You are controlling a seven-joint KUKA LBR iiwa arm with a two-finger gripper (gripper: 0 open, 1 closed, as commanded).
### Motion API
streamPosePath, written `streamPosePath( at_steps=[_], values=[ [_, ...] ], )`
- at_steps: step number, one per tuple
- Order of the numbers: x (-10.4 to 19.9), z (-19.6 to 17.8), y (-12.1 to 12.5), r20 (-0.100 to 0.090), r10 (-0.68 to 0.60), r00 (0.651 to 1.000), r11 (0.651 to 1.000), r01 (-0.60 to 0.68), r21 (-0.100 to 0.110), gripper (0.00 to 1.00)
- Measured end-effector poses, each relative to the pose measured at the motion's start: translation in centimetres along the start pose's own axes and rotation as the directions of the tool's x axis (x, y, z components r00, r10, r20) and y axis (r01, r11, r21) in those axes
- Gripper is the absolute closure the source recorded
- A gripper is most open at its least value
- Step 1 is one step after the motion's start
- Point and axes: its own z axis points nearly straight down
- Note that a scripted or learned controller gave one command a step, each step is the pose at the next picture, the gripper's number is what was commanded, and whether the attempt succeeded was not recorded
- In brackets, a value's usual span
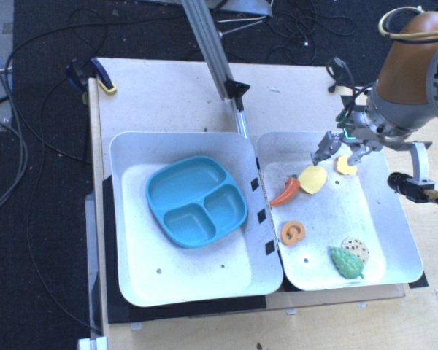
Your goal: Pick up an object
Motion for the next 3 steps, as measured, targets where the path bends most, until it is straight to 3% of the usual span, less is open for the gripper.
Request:
streamPosePath(
  at_steps=[1,3],
  values=[
    [0.0,-0.1,0.0,0.000,0.000,1.000,1.000,0.000,-0.002,0.00],
    [-0.6,9.1,-0.8,0.000,0.002,1.000,1.000,-0.002,0.003,0.00]
  ],
)
